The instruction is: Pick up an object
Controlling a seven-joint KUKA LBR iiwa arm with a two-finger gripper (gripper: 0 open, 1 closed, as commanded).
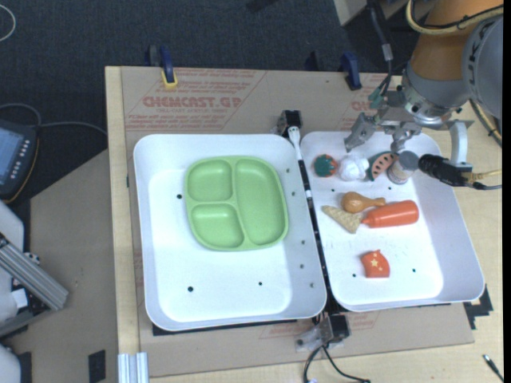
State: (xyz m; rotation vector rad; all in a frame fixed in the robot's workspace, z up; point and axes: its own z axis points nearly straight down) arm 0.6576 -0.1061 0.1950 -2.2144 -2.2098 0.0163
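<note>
Bench with left bin [160, 238] holding a green tray [236, 203], right bin [447, 254] toy foods [375, 214]; gripper [375, 138] seemingly spread, unladen.

Smooth, glossy white plastic for both bins [160, 214]. Matt pale-green plastic for the divided plate [237, 202], faintly sheened. Glossy plastic on the toy foods: orange carrot [393, 214], red strawberry piece [375, 264] (speckled surface). Bare, matt wood for the bench board [120, 134], printed in red. Brushed grey metal at the gripper [382, 138]; shiny orange casing [455, 14] above the wrist.
</note>
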